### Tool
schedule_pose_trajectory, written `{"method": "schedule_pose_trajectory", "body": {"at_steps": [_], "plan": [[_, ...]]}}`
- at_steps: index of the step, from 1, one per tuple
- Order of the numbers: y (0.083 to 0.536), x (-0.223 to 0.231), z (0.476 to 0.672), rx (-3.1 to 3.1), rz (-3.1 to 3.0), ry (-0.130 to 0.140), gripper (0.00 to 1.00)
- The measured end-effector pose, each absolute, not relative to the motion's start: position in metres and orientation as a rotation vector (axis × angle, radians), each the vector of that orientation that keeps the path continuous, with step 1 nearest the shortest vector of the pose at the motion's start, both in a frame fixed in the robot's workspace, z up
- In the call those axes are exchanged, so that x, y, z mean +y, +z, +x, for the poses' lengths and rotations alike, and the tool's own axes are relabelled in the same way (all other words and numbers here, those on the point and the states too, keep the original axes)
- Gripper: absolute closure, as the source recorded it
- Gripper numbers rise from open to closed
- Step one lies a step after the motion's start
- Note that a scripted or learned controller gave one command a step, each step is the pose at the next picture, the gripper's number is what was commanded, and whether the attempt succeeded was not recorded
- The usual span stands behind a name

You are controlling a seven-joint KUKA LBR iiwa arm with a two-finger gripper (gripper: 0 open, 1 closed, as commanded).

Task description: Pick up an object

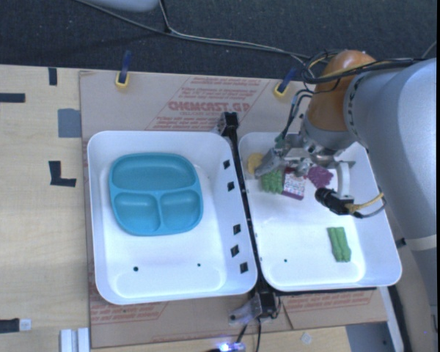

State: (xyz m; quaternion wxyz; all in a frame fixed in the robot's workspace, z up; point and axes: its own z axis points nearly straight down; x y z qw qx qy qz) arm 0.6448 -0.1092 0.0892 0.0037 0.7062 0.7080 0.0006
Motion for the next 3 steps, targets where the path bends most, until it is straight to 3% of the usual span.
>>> {"method": "schedule_pose_trajectory", "body": {"at_steps": [1, 3], "plan": [[0.1, -0.109, 0.646, 2.216, 2.208, 0.006, 1.0], [0.202, -0.113, 0.63, 2.222, 2.219, 0.002, 1.0]]}}
